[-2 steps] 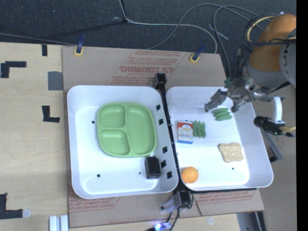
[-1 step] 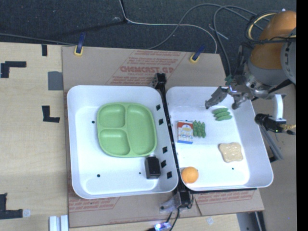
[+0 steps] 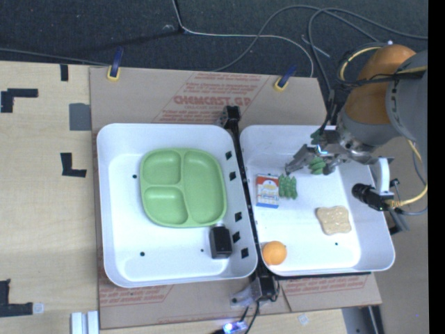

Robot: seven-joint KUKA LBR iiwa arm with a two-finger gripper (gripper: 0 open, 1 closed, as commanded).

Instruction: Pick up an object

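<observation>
The arm (image 3: 389,96) is extended from the right of the frame over the right bin (image 3: 375,256). The end effector (image 3: 313,162) is lowered, fingers spread apart, beside a green object (image 3: 287,186) at centre right.

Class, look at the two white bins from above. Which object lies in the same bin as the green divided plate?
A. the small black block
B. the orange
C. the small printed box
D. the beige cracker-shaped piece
A: the small black block sits in the left bin just below the green divided plate, while the other three lie in the right bin.
</observation>
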